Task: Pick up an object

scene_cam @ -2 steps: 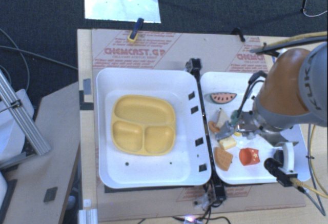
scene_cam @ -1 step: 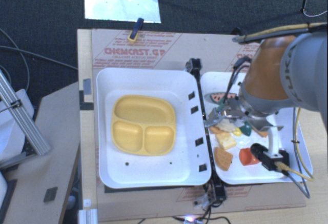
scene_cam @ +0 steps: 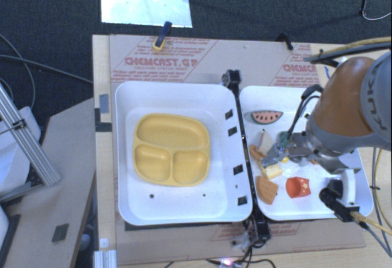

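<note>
The approach step is being carried out: the two-finger gripper (scene_cam: 277, 151) is being lowered among the toy foods in the right shallow white bin (scene_cam: 349, 202), just above a pale yellow block (scene_cam: 272, 171). Its state cannot be told. Next, a closing and a lift are probably needed. A watermelon slice (scene_cam: 267, 117) and a red piece (scene_cam: 297, 187) are lying there too. The left white bin (scene_cam: 128, 199) is holding a yellow divided plastic tray (scene_cam: 171, 149).

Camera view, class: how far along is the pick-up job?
Done: the arm has reached over the right bin. In hand: the gripper sits low among toy food, near the yellow block. Left: nothing looks lifted; watermelon slice and red piece lie in the bin.
</note>
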Controlling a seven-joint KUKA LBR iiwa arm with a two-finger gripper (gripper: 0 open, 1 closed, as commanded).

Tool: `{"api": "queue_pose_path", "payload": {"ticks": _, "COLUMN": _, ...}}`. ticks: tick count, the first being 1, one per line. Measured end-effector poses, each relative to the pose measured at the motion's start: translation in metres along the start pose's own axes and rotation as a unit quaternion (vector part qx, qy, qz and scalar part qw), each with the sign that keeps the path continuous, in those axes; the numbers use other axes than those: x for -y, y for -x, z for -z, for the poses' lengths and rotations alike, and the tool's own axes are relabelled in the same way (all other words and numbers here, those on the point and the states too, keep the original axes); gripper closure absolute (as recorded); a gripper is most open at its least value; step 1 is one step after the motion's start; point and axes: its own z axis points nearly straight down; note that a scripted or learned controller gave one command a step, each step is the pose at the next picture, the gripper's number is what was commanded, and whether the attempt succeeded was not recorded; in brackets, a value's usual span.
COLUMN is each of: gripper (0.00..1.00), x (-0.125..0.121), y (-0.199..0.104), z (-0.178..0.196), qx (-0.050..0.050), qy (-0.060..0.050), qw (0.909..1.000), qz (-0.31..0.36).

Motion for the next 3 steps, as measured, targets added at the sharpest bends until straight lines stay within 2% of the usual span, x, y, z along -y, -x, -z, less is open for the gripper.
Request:
{"api": "queue_pose_path", "payload": {"ticks": 1, "gripper": 0.0, "x": -0.012, "y": -0.044, "z": 0.0, "qx": -0.001, "qy": 0.001, "qw": 1.0, "qz": 0.005}}
{"api": "queue_pose_path", "payload": {"ticks": 2, "gripper": 1.0, "x": -0.012, "y": -0.043, "z": 0.011, "qx": -0.001, "qy": 0.002, "qw": 1.0, "qz": 0.005}}
{"api": "queue_pose_path", "payload": {"ticks": 3, "gripper": 1.0, "x": -0.001, "y": -0.097, "z": 0.142, "qx": -0.002, "qy": 0.009, "qw": 0.9999, "qz": 0.007}}
